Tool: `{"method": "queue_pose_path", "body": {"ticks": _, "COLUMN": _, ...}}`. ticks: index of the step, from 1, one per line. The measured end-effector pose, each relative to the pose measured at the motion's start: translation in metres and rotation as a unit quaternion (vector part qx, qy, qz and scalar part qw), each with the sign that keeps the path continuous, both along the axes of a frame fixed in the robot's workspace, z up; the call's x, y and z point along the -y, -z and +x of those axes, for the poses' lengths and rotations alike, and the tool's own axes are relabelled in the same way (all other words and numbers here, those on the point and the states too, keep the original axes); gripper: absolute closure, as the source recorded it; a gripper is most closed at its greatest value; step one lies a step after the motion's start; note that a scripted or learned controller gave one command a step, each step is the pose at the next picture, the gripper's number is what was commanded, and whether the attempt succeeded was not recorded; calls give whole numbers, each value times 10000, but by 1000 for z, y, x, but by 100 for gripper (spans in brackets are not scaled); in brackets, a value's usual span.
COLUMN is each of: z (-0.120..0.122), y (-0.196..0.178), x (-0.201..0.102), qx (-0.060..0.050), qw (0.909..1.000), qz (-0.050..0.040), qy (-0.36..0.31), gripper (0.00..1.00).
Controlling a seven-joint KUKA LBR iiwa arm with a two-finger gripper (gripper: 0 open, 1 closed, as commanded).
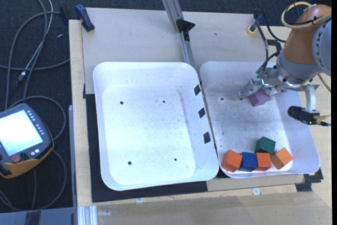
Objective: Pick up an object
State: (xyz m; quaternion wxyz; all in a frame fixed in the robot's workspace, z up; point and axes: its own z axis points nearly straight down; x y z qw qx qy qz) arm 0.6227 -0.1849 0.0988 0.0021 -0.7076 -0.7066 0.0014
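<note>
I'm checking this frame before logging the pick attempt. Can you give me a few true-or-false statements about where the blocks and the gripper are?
1. The gripper is over the right bin. True.
2. A purple block sits right at the gripper, in the upper part of the right bin. True.
3. The green block lies in the left bin. False: it is in the right bin, near the front edge, just behind the row of blocks.
4. The blue block lies between two orange blocks in the front row. True.
5. The handheld screen unit rests on the bench to the right of the bins. False: it lies off to the left.
</note>
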Motion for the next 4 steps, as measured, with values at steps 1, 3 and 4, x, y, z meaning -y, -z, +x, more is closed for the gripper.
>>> {"method": "queue_pose_path", "body": {"ticks": 1, "z": 8, "y": -3, "x": -36, "qx": 15, "qw": 10000, "qz": 9, "qy": -28, "gripper": 0}}
{"method": "queue_pose_path", "body": {"ticks": 3, "z": 30, "y": -2, "x": -35, "qx": 57, "qw": 10000, "qz": -12, "qy": -22, "gripper": 0}}
{"method": "queue_pose_path", "body": {"ticks": 4, "z": 41, "y": -81, "x": -53, "qx": 83, "qw": 10000, "qz": -12, "qy": -27, "gripper": 0}}
